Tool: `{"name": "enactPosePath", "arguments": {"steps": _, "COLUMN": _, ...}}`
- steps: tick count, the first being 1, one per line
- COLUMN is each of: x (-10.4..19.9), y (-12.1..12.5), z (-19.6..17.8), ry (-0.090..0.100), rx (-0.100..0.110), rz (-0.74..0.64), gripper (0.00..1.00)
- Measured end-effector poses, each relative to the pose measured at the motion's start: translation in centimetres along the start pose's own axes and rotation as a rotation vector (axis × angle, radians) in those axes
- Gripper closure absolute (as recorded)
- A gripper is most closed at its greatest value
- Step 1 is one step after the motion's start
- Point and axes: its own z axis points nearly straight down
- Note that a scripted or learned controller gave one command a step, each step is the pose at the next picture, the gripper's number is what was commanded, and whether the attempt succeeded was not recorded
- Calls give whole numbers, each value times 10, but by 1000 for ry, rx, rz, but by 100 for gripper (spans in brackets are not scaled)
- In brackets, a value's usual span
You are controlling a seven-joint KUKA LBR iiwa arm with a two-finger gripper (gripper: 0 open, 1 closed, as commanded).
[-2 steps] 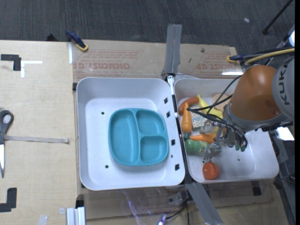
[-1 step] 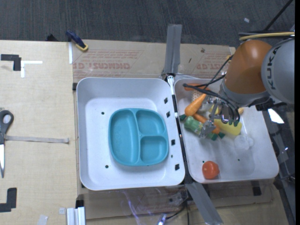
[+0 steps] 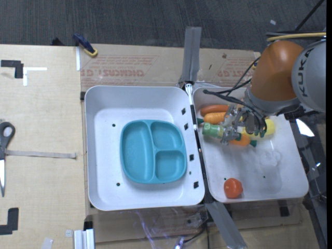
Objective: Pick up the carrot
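Two of my fingers (image 3: 236, 126) sink into a clutter of toys, and I cannot tell how they stand. The smooth tapered carrot (image 3: 215, 118) lies just beside them near the right bin's (image 3: 270, 183) left wall. Open floor reaches the round tomato (image 3: 233, 188); the left bin (image 3: 98, 154) holds a glossy teal plate (image 3: 154, 151).

Toy food cluster (image 3: 228, 123) crowding gripper (image 3: 236, 127) in right bin (image 3: 275, 183); open floor nr tomato (image 3: 233, 188).
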Motion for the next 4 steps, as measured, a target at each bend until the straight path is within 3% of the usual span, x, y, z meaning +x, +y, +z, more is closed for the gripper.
{"name": "enactPosePath", "arguments": {"steps": 1, "x": -10, "y": 34, "z": -37, "ry": -1, "rx": 10, "rz": -101, "gripper": 100}}
{"name": "enactPosePath", "arguments": {"steps": 2, "x": -9, "y": 42, "z": -36, "ry": 2, "rx": 0, "rz": -109, "gripper": 0}}
{"name": "enactPosePath", "arguments": {"steps": 3, "x": -13, "y": -5, "z": 3, "ry": -8, "rx": -2, "rz": -25, "gripper": 0}}
{"name": "enactPosePath", "arguments": {"steps": 4, "x": 26, "y": -3, "z": 3, "ry": -14, "rx": 0, "rz": 7, "gripper": 0}}
